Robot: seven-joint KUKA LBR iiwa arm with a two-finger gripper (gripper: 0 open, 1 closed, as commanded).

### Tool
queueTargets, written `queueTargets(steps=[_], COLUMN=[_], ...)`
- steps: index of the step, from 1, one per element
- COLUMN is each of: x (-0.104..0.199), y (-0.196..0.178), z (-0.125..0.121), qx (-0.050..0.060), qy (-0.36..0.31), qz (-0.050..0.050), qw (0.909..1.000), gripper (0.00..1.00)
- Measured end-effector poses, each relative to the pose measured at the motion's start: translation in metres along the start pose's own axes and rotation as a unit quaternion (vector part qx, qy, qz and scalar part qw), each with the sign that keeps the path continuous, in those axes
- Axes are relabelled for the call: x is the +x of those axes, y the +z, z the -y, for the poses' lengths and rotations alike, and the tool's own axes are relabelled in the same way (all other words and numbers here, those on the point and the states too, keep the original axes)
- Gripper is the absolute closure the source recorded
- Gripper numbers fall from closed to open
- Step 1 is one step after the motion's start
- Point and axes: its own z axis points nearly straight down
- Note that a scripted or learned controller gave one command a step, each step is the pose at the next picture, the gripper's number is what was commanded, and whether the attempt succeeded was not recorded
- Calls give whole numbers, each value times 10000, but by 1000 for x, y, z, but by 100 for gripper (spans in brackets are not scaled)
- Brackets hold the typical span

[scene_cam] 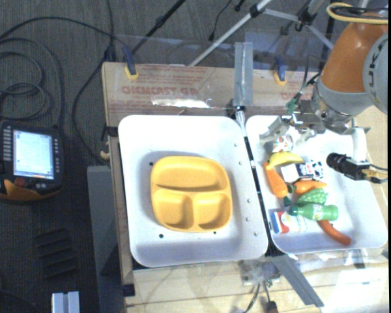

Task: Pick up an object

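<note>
On the desk (182,87), your hand (288,130) hovers over the right bin (371,230), grip unclear; next lower it onto the banana (285,158).

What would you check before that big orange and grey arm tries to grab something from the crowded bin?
1. Objects to pick in the right white bin: ok; a green plastic bottle, a yellow banana and an orange carrot lie there.
2. Two-finger gripper over that bin: ok, above its far end.
3. Gripper free of any object: cannot tell.
4. One target standing apart: not ok; the things lie crowded, touching.
5. Left white bin: ok; the yellow divided plastic tray lies flat in it.
</note>
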Motion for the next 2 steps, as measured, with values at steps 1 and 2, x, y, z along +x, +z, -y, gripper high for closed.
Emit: queueTargets(steps=[1,2], x=[-33,-32], y=[122,114], z=[70,70], qx=[-22,-14], qy=[-51,-48], qz=[8,6], qw=[10000,10000], gripper=[0,100])
